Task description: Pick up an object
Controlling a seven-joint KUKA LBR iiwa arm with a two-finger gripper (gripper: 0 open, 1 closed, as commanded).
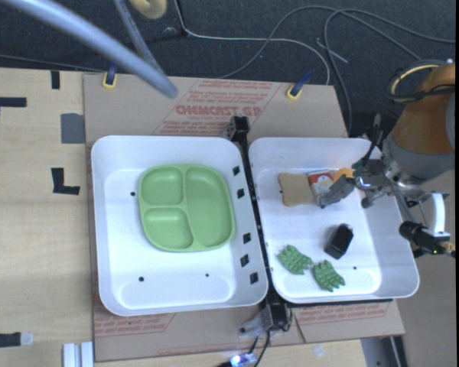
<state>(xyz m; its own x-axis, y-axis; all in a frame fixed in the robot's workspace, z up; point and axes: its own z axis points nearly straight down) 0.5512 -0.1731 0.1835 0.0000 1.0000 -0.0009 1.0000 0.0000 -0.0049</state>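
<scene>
1. Two shallow white bins sit side by side on a cardboard sheet (pixel 214 102); we see the left bin (pixel 111 205) holding a green divided plate (pixel 187 207), lying flat near its middle.
2. We find the pickable things in the right bin (pixel 394 277): a tan flat piece (pixel 293 189) by its upper left, a small red-and-white packet (pixel 320 180) touching it, a black block (pixel 339 240) near the centre, and two green leafy pieces (pixel 294 259) (pixel 328 276) along the near wall.
3. We see the gripper (pixel 338 190) low over the right bin, its grey tip against the packet; whether the jaws are apart or together we cannot tell.
4. We note the arm (pixel 422 132) reaching in from the right, over that bin's right wall.
5. We see cables (pixel 306 29) trailing over the dark floor behind the bench, and a blurred grey bar (pixel 84 25) crossing the upper left.
</scene>
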